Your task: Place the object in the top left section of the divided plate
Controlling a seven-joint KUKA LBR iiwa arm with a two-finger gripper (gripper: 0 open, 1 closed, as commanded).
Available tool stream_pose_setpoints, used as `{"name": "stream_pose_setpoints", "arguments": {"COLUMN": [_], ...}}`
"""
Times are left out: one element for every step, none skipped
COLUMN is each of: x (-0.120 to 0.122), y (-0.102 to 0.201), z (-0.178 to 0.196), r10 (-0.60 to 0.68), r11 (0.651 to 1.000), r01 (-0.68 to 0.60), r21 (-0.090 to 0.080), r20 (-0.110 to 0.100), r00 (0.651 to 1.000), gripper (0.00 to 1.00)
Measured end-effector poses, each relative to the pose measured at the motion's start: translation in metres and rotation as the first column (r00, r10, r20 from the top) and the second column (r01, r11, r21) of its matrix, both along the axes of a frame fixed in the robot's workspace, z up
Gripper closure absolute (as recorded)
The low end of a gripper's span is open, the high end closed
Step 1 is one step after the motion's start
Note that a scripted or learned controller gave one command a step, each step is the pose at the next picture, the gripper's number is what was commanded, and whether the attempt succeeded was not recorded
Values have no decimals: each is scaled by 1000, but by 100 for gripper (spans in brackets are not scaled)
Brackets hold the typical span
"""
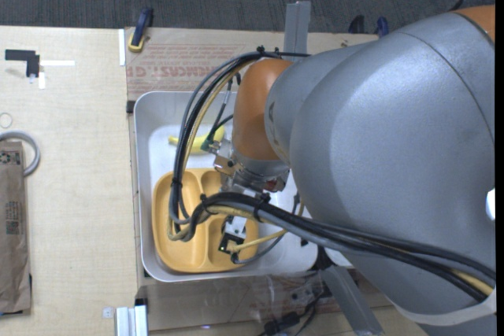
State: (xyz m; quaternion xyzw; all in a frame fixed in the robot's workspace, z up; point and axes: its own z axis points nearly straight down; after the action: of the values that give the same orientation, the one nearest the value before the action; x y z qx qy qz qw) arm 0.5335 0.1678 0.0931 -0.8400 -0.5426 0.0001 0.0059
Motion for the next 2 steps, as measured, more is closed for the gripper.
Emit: {"name": "stream_pose_setpoints", "arguments": {"x": [75,66], "y": [-28,-29], "z": [-1,-1], "r10": [-420,-712], "r11": [907,703], "r01": [420,712], "r21": [-9,-10], "r20": [-2,5], "r00": [907,703], "gripper": [100,100]}}
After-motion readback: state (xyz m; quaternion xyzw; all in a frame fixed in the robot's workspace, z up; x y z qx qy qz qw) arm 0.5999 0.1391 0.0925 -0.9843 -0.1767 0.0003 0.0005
